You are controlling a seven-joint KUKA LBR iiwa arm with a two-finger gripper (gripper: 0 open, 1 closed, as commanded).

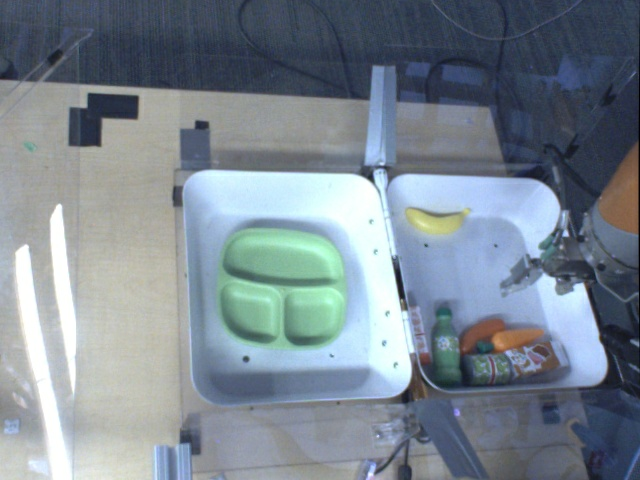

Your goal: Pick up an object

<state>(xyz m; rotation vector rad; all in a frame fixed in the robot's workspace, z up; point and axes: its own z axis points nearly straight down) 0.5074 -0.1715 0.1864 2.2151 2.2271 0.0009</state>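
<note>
Gripper (540, 273) over right bin's (500, 193) right edge, arm cut off; fingers spread, holding nothing. Banana (437, 219) by far-left corner (room around it); bottles (470, 353) and carrots crowd near edge.

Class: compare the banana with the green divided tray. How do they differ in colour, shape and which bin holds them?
The banana is yellow; the green tray is green. The banana is small and curved; the tray is broad, with three compartments. The banana lies in the right bin, the tray in the left bin. Both lie flat.
</note>
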